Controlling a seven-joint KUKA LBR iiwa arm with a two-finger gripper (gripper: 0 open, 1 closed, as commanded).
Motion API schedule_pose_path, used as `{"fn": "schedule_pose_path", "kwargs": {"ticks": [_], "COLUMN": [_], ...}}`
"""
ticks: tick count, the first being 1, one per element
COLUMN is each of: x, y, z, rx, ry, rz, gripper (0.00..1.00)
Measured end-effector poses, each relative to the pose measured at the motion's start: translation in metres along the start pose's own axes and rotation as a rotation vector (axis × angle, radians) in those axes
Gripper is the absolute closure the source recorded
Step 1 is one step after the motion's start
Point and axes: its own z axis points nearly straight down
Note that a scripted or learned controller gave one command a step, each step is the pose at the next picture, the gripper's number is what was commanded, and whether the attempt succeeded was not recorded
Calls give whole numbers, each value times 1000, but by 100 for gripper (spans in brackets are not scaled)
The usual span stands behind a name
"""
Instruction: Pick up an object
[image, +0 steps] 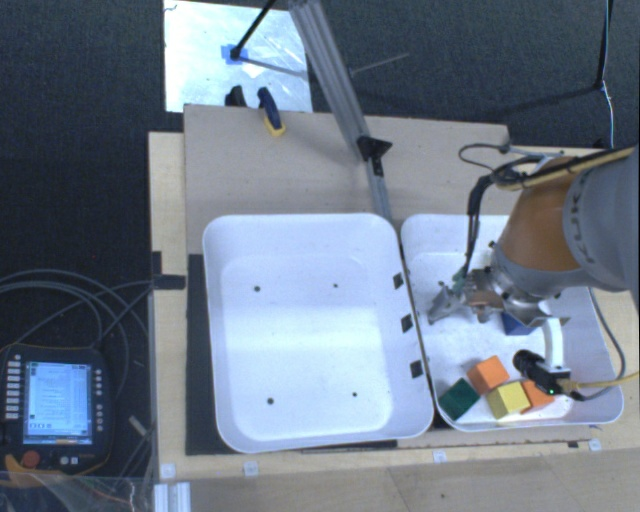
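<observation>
You've got the arm (560, 225) reaching over the right bin (428, 240), gripper (470, 300) low above its middle; can't tell its state. Both bins are smooth white plastic, shallow, with rounded corners; the left bin (300, 235) shows small dark holes. Blocks sit clustered at the right bin's near edge: matte orange cube (489, 373), yellow cube (507, 399) touching it, dark green block (458, 399) just beside. A blue piece (516, 323) lies partly hidden under the wrist. The cluster is near the gripper, on its near side, apart from it.
</observation>
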Motion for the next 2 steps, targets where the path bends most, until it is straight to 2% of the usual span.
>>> {"fn": "schedule_pose_path", "kwargs": {"ticks": [1,2], "x": [0,-11], "y": [2,1], "z": [-13,-65], "rx": [-6,-9], "ry": [0,-2], "rz": [-2,1], "gripper": [100,100]}}
